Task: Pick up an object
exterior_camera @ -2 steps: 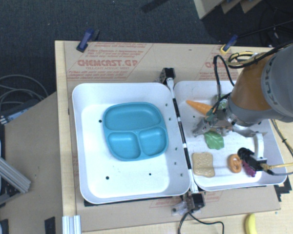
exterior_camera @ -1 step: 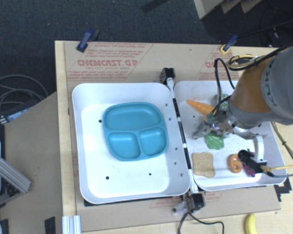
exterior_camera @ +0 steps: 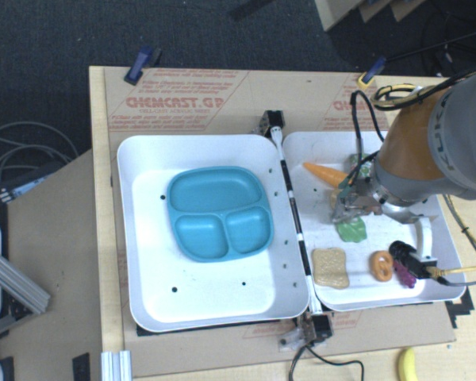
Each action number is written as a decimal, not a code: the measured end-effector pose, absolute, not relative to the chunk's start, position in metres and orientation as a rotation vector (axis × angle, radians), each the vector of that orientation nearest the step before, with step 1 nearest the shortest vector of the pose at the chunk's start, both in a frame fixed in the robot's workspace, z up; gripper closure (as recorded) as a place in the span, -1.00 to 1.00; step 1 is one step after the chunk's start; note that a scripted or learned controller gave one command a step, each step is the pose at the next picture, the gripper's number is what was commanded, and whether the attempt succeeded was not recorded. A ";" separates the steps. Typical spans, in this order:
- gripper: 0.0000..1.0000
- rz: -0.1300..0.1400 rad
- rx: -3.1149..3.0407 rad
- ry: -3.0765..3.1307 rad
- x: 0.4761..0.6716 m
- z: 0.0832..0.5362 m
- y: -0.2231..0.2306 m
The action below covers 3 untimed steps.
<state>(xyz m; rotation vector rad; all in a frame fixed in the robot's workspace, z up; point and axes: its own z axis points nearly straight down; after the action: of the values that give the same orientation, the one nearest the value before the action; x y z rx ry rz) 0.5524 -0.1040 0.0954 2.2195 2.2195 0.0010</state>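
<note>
Camera view: gripper [exterior_camera: 351,209] low over green object [exterior_camera: 352,229], finger state unclear; centre on it, avoid carrot [exterior_camera: 327,173].

The arm [exterior_camera: 452,141] is a thick, rounded cylinder with a smooth grey shell, and a broad orange band [exterior_camera: 408,145] wraps it just above the wrist, where the body narrows into a paler grey collar. Below that collar sits the gripper [exterior_camera: 351,206], a small cluster of dark and metallic parts too blurred to make out in detail. A thin black cable [exterior_camera: 357,117] loops along the orange section, and a bundle of yellow and black wires [exterior_camera: 393,94] lies coiled near its top.
</note>
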 end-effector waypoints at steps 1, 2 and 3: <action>-1.00 0.001 2.220 2.220 0.552 0.095 -0.104; -1.00 0.001 2.220 2.221 0.537 0.085 -0.102; 1.00 0.002 2.219 2.219 0.538 0.095 -0.102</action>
<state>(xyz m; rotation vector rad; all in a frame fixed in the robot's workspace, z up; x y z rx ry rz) 0.5376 -0.1022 0.0954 2.2188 2.2191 0.0017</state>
